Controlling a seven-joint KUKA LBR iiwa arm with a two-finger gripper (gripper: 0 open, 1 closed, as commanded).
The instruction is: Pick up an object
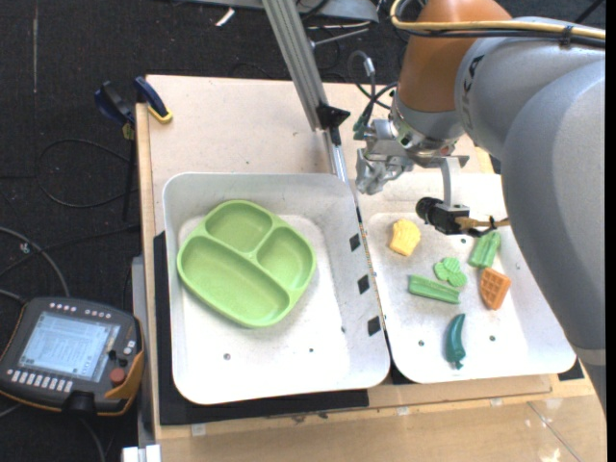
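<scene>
Two bins (192, 373): green plate (246, 262) left, toys (431, 290) right; hand (373, 176) grip unclear.

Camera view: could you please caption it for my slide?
Gripper poised above right bin of toy foods; green divided plate in left bin.

No text, label, brand, number or sign could be read. The pendant (69, 354) at lower left had a lit screen, but whatever stood on it was too small and blurred to make out, and the keys above and beside it bore no markings that could be told.
</scene>
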